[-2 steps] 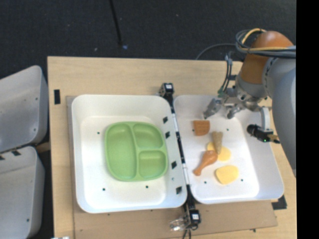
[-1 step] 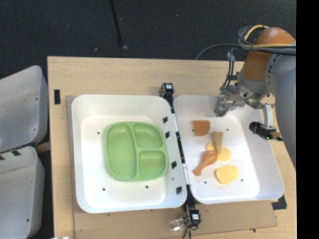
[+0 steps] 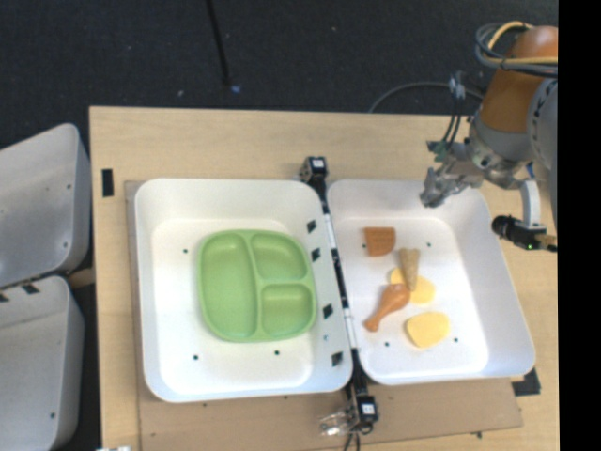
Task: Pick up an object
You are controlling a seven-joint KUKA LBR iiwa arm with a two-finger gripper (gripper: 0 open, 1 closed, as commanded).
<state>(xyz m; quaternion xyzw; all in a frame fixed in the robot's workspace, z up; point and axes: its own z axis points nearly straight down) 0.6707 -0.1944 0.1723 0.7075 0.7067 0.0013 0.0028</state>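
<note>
Nothing is picked up yet: the metal 2-finger hand (image 3: pixel 439 192) hangs at the far rim of the shallow white right-hand bin (image 3: pixel 470 346), whether apart or together I cannot tell. In that bin, the flat brown toast-like piece (image 3: pixel 379 241) lies nearest the hand, with the tan cone (image 3: pixel 409 265), orange drumstick (image 3: pixel 387 306) and 2 yellow pieces (image 3: pixel 427 329) beyond it. Left of that bin, another white bin holds a green 3-compartment plastic tray (image 3: pixel 254 284), and nothing blocks the reach.

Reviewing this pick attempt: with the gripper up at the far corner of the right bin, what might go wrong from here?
1. The cone, drumstick and a yellow slice lie touching, so a grab there may catch two or nudge them apart.
2. The gripper hangs near the right bin's rim; a straight descent could strike it.
3. The yellow piece looks flat and may slip out.
</note>
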